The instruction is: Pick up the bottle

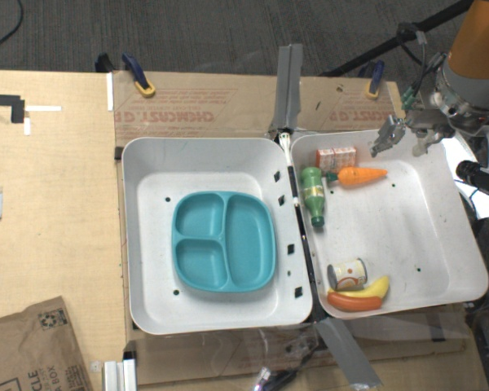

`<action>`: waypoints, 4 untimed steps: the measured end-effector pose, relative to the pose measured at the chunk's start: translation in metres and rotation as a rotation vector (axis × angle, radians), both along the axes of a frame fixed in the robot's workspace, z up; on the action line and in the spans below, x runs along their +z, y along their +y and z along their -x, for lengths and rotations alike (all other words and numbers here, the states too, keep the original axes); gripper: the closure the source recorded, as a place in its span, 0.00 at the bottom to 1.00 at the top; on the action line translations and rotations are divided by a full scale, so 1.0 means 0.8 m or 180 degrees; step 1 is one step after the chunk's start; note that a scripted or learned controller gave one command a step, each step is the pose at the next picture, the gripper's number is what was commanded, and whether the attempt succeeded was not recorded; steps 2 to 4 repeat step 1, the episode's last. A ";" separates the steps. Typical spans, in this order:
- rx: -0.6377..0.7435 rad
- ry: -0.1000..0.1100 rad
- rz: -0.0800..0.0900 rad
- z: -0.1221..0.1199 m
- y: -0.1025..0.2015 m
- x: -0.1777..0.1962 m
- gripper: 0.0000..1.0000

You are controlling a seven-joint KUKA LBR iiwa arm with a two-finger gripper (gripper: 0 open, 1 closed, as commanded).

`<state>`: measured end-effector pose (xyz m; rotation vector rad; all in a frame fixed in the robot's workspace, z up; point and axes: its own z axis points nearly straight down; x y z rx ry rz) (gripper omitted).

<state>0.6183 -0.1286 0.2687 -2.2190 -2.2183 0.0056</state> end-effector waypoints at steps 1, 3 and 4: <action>-0.0192 0.0006 0.0004 0.032 0.078 -0.102 0.00; -0.0192 0.0006 0.0004 0.032 0.078 -0.102 0.00; -0.0192 0.0006 0.0004 0.032 0.078 -0.102 0.00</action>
